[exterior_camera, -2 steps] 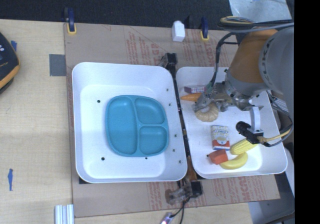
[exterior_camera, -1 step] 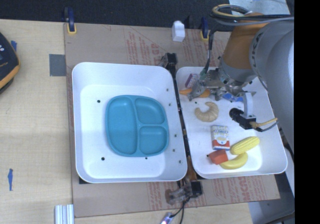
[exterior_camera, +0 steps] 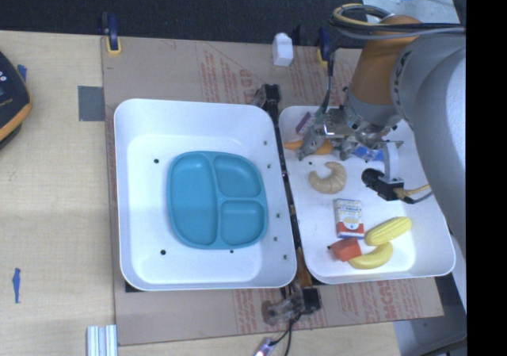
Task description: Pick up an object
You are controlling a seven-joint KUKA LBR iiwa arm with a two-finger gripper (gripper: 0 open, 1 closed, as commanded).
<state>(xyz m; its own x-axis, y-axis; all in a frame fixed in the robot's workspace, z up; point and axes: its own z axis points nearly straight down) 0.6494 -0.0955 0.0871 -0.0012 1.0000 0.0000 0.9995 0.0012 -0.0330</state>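
**KUKA iiwa arm: visible parts**

Large, rounded light-grey arm housing [exterior_camera: 432, 101], smooth and glossy. Orange band [exterior_camera: 380, 69] encircling the segment above the wrist. Dark cables [exterior_camera: 360, 13] looped over the orange section, with one thin line running down beside it. Metallic grey end effector [exterior_camera: 342, 139] assembly with small brackets and dark fittings; finer details blurred.

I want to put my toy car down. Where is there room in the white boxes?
The left bin has bare white floor all around the blue tray. The right bin is crowded: croissant, small carton, corn, banana, and the gripper at its far end.
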